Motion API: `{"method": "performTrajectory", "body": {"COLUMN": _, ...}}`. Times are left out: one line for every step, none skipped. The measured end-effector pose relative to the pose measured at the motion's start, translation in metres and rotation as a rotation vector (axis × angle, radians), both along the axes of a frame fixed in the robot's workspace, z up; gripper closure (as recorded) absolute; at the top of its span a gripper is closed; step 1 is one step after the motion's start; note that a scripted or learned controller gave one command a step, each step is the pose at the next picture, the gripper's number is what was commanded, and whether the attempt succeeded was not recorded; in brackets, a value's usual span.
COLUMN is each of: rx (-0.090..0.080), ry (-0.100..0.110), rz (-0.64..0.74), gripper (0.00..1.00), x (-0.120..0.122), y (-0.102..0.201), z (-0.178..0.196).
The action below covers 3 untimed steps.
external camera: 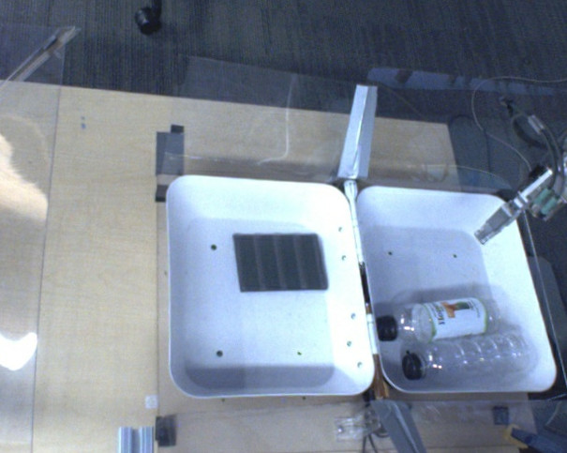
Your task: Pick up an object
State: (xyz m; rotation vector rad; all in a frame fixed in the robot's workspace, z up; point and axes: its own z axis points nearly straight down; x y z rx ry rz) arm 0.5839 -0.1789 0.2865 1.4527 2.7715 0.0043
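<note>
White plastic forms both shallow bins on the wooden bench (93, 288). The left bin (193, 358) carries a dark ribbed rectangular pad (280, 263) near its centre, slightly toward the far edge. The right bin (425, 218) carries two clear plastic bottles lying on their sides along its near edge.

**Candidate objects**
- Labelled bottle (439, 319): black cap pointing to the left wall of the bin, body running toward the right wall. It lies just behind the second bottle and appears to touch it.
- Unlabelled bottle (475, 356): black cap at the near-left corner, ribbed clear body along the near edge.

**Gripper status**
The gripper (490, 230) is at the far-right corner of the right bin, angled downward and inward, well apart from both bottles. Nothing lies between its fingers. Whether the fingers are apart or together cannot be determined at this resolution.

**Task progress**
No object is grasped or lifted. Judged from the layout, the approach, the descent onto a bottle, the closure and the lift all remain to be done.

**Markings**
The label shows white, green and an orange-red band. Its print is too small to read, and no brand can be identified.
</note>
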Motion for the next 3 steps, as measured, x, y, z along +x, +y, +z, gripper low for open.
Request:
{"method": "performTrajectory", "body": {"rx": 0.002, "ry": 0.007, "rz": 0.084, "gripper": 0.0, "x": -0.021, "y": -0.019, "z": -0.145}}
{"method": "performTrajectory", "body": {"rx": -0.002, "ry": 0.001, "rz": 0.322, "gripper": 0.0, "x": -0.006, "y": 0.02, "z": -0.197}}
{"method": "performTrajectory", "body": {"rx": 0.0, "ry": 0.001, "rz": 0.079, "gripper": 0.0, "x": 0.022, "y": -0.015, "z": -0.181}}
